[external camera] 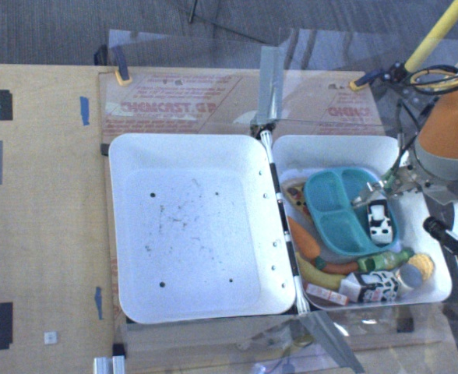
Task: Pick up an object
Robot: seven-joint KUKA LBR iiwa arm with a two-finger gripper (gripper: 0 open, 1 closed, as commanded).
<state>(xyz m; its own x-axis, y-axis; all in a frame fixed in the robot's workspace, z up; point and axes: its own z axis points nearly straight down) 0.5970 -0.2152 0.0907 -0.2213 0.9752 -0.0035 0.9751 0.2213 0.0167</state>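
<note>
Teal divided tray [346, 213] is lying in the right bin [441, 287], just beside the hand [386, 184] hovering at its far-right rim; grip state cannot be told.

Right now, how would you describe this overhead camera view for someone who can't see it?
Two shallow white bins sit side by side on a bench; the right bin holds a teal divided tray, a carrot, a banana and small cartons. The robot arm reaches over that bin's right edge. The left bin shows only dark specks.
</note>
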